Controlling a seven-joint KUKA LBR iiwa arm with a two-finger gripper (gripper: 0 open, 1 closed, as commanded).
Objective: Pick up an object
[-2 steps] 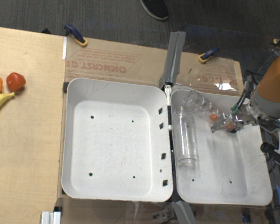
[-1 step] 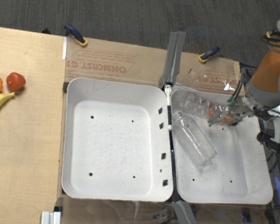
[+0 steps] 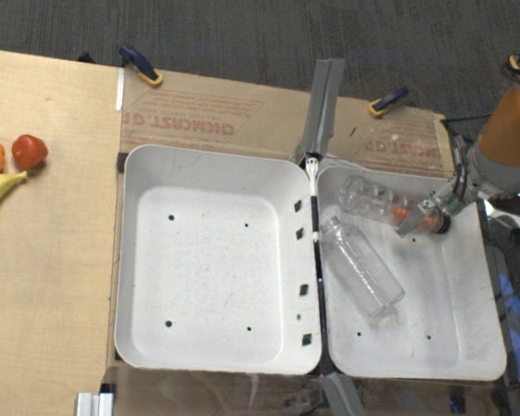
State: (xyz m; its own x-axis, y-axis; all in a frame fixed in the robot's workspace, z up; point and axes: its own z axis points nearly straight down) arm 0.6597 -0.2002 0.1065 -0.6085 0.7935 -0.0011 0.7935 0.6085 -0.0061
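Just now the pincer [image 3: 424, 218], grip state unreadable, sits low in the right bin [image 3: 468, 347]; a clear bottle [image 3: 362, 267] lies toward eight o'clock, long axis running ten-to-four.

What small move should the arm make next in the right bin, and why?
Probably a short shift toward the near clear bottle, then a descent onto it. The gripper sits at the right bin's far side beside the other clear bottle, with nothing visibly between its fingers. The near bottle lies apart, tilted across the bin floor.
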